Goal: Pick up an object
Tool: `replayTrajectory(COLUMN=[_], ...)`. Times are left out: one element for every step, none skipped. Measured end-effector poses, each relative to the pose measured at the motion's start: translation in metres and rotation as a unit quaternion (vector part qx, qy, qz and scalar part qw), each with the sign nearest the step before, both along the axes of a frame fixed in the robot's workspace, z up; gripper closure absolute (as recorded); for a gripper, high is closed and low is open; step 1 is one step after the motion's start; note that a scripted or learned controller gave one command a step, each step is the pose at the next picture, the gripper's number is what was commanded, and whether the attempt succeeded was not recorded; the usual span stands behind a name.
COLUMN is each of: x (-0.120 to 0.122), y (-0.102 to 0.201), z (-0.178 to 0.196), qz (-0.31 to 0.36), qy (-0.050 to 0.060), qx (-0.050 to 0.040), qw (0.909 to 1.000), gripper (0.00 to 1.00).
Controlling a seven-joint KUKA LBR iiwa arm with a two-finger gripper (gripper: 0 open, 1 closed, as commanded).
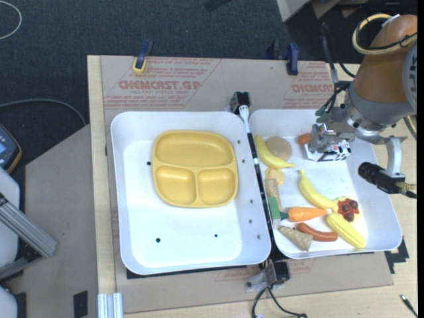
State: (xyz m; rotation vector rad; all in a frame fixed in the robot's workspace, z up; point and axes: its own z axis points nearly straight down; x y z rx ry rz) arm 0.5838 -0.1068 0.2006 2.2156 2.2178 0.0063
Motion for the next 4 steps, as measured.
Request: replayTrajectory(x=[0.001,-0.023,-0.055,-0.076], y=[0.0,0.055,0.095,0.148], z=[0.026,0.021,0.013,0.025], qz=[0.0,0.002,0.002,0.003], qy=[0.001,0.006,0.007,0.006], qx=[0.0001,0.0022,0.0024,0.0027], qw=[1.0,1.0,1.0,1.0], gripper=[1.0,1.0,1.0,1.0])
